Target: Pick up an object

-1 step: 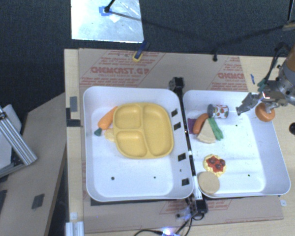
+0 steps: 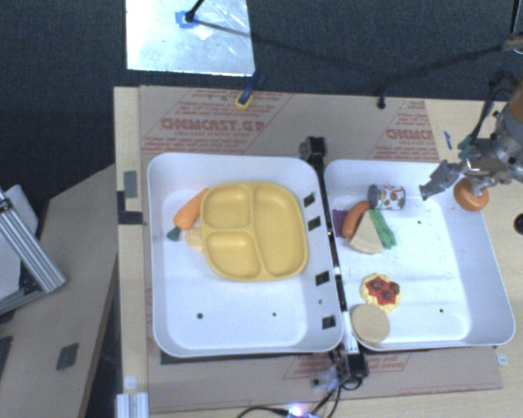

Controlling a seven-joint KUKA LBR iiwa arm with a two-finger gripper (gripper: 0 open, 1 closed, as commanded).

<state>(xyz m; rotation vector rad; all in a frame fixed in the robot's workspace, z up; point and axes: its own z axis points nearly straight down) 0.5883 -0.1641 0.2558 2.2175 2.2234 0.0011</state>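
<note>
Two white bins are sitting side by side on the tabletop. Right bin is offering open floor at right; small can, carrot and pizza piece crowding its left. Claw is hovering at frame right, grip impossible to tell. Yellow tray is filling the left bin. Cardboard reads "CHEMCAST".

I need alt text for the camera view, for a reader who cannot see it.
A robot arm's pincer hovers over the right bin's far right corner, beside an orange ball. That bin holds a small can, toy vegetables, a mini pizza and a tan disc. The left bin holds a yellow divided plate and a carrot.
</note>
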